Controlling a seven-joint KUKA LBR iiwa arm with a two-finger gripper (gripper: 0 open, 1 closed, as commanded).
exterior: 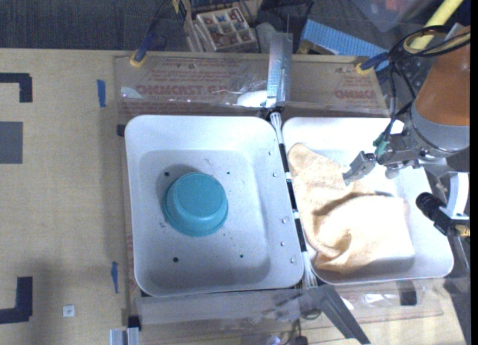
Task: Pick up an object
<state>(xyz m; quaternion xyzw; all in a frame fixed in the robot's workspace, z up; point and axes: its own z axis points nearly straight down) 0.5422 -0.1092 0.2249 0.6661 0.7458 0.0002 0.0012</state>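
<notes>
A single fixed camera looks down from above the bench at a slant, far enough back to take in both white bins. The left bin (200,205) sits near the middle of the picture, the right bin (358,201) just beside it. Beyond the left bin, at the top, lies floor clutter.

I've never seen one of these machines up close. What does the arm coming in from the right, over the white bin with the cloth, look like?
The thick rounded grey arm has a broad orange band above the wrist. It narrows to a small grey metal two-finger gripper with a greenish part behind it. Black and yellow cables loop nearby, and a black fitting sticks out below.
</notes>
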